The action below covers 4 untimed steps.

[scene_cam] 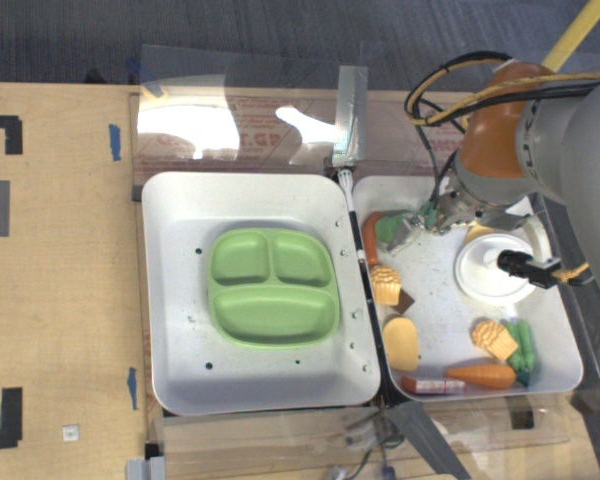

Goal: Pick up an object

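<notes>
Materials before me:
- Two shallow white plastic bins (170,268), smooth, faintly glossy.
- Green three-compartment plastic plate (274,286), matt-satin.
- Round white plastic dish (485,268), shiny.
- Orange toy carrot (480,375), smooth plastic.
- Pale yellow toy food piece (400,341), matt.
- Tan bench surface (55,268), matt, wood or card.
- My orange band (492,138), glossy; grey casing satin.
</notes>
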Each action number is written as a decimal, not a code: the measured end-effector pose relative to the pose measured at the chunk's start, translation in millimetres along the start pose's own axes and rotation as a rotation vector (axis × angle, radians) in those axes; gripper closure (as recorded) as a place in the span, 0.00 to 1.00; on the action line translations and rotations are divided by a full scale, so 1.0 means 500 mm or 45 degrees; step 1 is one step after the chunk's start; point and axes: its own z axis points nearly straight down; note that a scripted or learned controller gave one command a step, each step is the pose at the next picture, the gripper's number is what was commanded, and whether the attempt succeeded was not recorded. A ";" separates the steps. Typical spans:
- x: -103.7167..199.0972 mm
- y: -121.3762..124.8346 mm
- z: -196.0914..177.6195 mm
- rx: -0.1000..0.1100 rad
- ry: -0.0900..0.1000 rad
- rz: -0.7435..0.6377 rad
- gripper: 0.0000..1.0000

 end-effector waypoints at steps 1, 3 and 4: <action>-0.003 0.082 -0.186 -0.008 -0.002 -0.079 0.00; -0.048 -0.065 0.001 0.008 0.005 0.274 0.00; -0.084 -0.031 0.027 0.007 0.003 0.197 0.00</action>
